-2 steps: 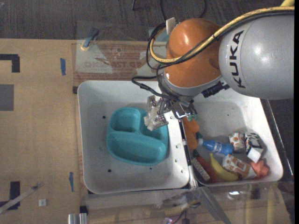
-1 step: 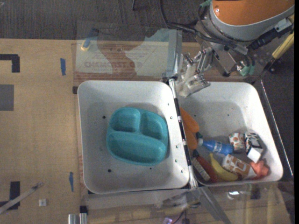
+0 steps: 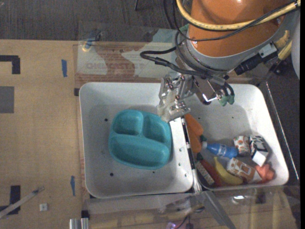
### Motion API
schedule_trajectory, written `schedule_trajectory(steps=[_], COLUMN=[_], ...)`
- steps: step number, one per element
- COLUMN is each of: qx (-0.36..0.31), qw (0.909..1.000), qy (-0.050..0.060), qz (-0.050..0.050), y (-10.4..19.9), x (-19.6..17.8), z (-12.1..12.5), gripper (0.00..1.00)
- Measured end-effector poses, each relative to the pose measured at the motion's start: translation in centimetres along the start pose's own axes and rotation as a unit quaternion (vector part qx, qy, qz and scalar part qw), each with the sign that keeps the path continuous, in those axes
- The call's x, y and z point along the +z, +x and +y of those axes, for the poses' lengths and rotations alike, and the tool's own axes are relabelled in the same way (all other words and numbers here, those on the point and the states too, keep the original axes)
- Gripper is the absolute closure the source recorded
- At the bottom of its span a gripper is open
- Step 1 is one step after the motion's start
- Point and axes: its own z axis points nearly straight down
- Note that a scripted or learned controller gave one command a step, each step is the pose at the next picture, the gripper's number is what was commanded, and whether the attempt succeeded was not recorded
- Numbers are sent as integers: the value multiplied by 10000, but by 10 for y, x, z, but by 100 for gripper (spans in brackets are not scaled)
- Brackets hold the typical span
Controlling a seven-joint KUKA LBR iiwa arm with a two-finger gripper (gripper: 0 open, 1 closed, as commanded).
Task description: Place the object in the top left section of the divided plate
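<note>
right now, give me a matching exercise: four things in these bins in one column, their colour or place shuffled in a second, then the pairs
Things:
1. divided plate
2. banana
3. bottle
4. gripper

Descriptions:
A. yellow, in the right bin
B. over the plate's top right corner
C. teal, in the left bin
D. blue with a white cap, in the right bin

Pairs: 1-C, 2-A, 3-D, 4-B
</note>
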Motion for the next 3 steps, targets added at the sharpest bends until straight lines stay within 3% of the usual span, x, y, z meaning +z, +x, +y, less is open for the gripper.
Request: schedule_trajectory(steps=[1,2,3], qx=[2514,194,1497], qw=[9679,9998,9887], qy=[7,-3,1], qz=[16,9,20], y=[18,9,-17], x=[22,120,174], z=[-19,31,63], gripper=[100,100,100])
